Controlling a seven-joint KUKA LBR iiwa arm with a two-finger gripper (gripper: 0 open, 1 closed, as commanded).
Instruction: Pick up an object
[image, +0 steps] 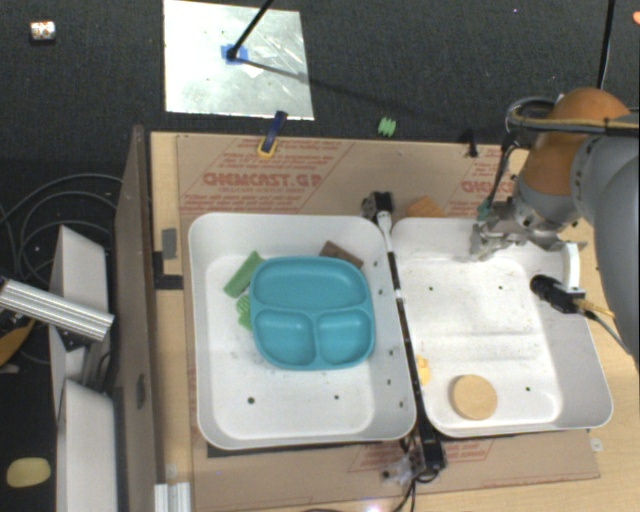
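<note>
A round tan disc lies near the front of the right bin. A small yellow piece sits at that bin's left wall. In the left bin a blue divided tray lies flat, with green pieces and a brown block poking out from under its far side. My gripper hangs over the far right corner of the right bin, well away from the disc. Nothing shows between its fingers.
An orange-tan object lies on the bench just behind the bins' shared wall. A cardboard sheet lies under both bins. Cables and a metal bar sit off the bench at left.
</note>
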